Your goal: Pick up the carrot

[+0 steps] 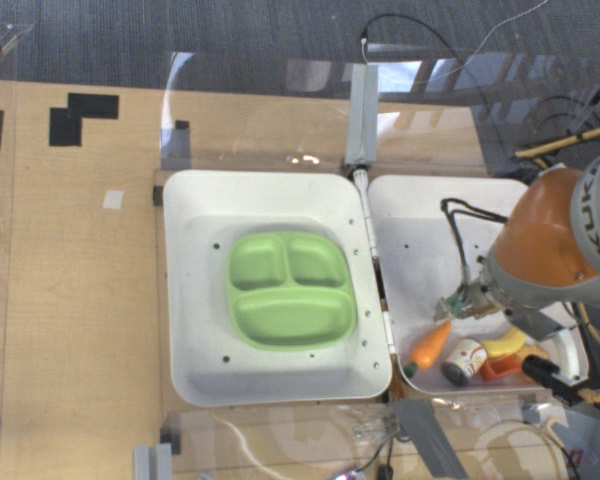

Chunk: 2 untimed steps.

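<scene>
The carrot (431, 345) is orange with a green tip and lies slanted near the front left corner of the right bin (410, 238). My gripper (458, 306) hangs just above and to the right of the carrot's upper end, close to its green tip. The grey wrist and orange band of the arm (545, 243) cover most of the gripper from above.
A green three-compartment plate (290, 290) sits in the middle of the left bin (200, 268). Beside the carrot in the right bin lie a small can-like item (463, 361), a yellow piece (505, 345) and a red piece (500, 368). A black cable (460, 213) loops over the right bin.
</scene>
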Each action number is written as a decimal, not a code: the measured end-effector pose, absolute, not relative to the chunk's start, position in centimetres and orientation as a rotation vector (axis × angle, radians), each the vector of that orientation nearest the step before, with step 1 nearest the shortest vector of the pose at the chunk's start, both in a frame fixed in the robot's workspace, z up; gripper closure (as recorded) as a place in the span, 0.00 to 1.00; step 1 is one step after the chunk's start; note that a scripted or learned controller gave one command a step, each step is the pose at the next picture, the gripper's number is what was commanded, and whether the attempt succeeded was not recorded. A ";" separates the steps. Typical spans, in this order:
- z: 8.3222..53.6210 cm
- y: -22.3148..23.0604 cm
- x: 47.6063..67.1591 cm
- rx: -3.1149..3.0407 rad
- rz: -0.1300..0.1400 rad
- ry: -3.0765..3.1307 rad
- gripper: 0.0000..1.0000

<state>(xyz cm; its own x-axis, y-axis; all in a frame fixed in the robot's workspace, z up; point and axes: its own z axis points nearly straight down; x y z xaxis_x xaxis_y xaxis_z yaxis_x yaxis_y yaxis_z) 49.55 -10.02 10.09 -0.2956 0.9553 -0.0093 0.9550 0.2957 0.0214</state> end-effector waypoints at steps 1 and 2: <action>18.4 -5.9 48.8 2.046 0.004 2.381 1.00; 18.4 -5.9 48.8 2.045 0.003 2.381 0.00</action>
<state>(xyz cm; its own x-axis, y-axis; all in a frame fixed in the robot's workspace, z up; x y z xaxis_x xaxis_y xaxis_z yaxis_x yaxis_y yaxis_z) 48.84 -5.87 18.39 -0.1509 0.9886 -0.0007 0.9885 0.1509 0.0031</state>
